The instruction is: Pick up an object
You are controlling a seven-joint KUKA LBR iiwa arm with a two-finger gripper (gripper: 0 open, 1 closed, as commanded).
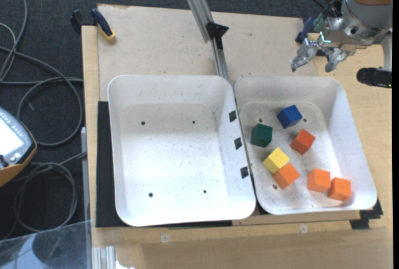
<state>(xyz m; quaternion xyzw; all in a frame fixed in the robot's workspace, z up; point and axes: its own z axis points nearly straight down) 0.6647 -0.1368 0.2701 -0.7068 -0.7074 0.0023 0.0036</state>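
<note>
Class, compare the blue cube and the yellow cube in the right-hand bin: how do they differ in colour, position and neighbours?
The blue cube is blue and the yellow cube is yellow. The blue cube lies toward the bin's far side, the yellow cube nearer the middle. The blue cube stands apart from other blocks, while the yellow cube touches an orange cube. Both are small cubes of similar size resting on the floor of the right bin, away from the gripper.

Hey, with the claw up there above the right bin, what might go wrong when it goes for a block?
The yellow block touches an orange block, so the claw may nudge both or catch neither. Two more orange blocks sit together near the right bin's wall, which could obstruct a finger. The blue block and green block stand apart and look safer.
</note>
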